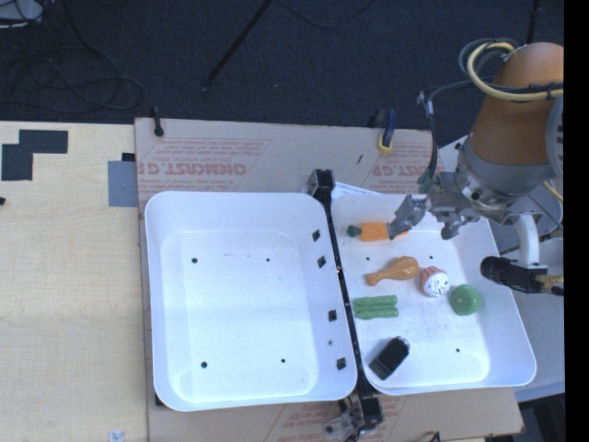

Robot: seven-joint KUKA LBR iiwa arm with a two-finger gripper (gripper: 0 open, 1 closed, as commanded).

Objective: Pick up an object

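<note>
Hovering over the far end of the right bin (515,362) now, gripper (431,219) spread wide, one fingertip near the orange piece (374,232) at about nine o'clock of the wrist, the other out toward three o'clock, nothing between them. Looks like the approach stage of the pick, with no grasp made yet. Nearest candidate: that small orange piece, lying flat on the bin floor close to the divider between the bins, just beside the left fingertip. Best to centre it between the fingertips before dropping, since at present it sits off to one side and a closing stroke would likely nudge it away rather than trap it. Straight descent, fingers clear of the bin wall at twelve o'clock, then a squeeze across the short axis. Around the right bin from its centre: tan drumstick-shaped toy (394,270) near the middle, red-and-white ball (434,282) just beside it at three o'clock, green ball (466,299) further out at four o'clock, green ridged piece (375,308) at seven o'clock, black block (390,356) down at six o'clock near the front rim. All well apart, none stacked, so little risk of a double grab. Left bin (170,247) alongside at nine o'clock, bare white floor with a few dark dots.
</note>
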